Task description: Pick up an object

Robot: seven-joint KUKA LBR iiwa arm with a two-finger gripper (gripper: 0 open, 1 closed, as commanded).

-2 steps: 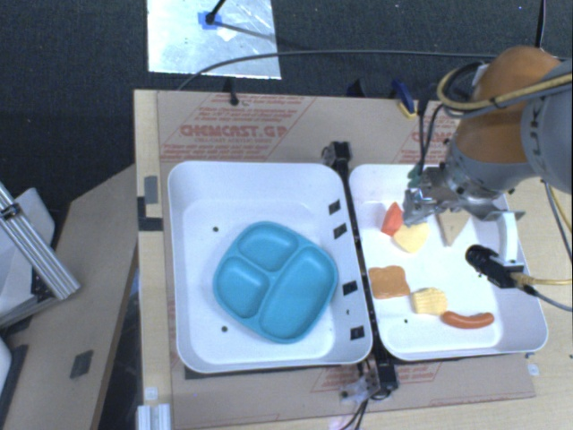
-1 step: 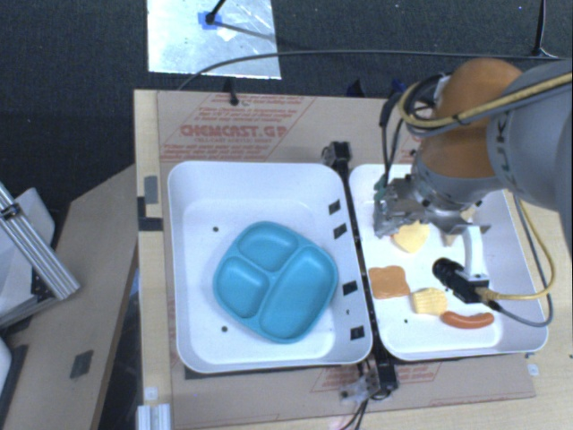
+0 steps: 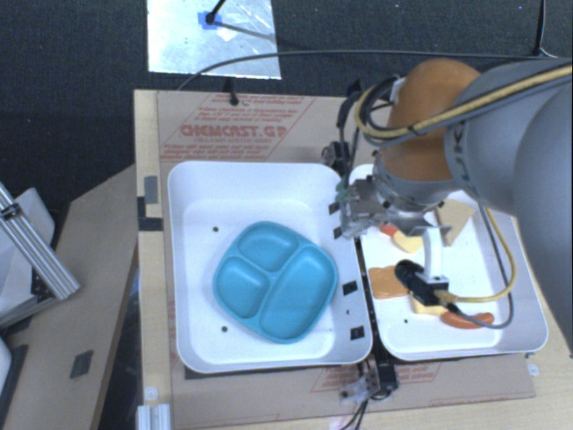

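Observation:
My gripper hangs low over the left edge of the right bin, close to the wall between the two bins. The arm's grey body and orange band cover much of that bin. Just below the gripper lie a pale yellow piece with a small red bit beside it, and a flat orange piece. An orange-red curved thing lies near the bin's front. A tan wedge shows at the arm's right side. I see nothing between the fingers.
The left bin holds a blue divided plate near its middle. A cardboard sheet lies behind the bins, with a shiny foil square further back. A metal rail stands at the far left.

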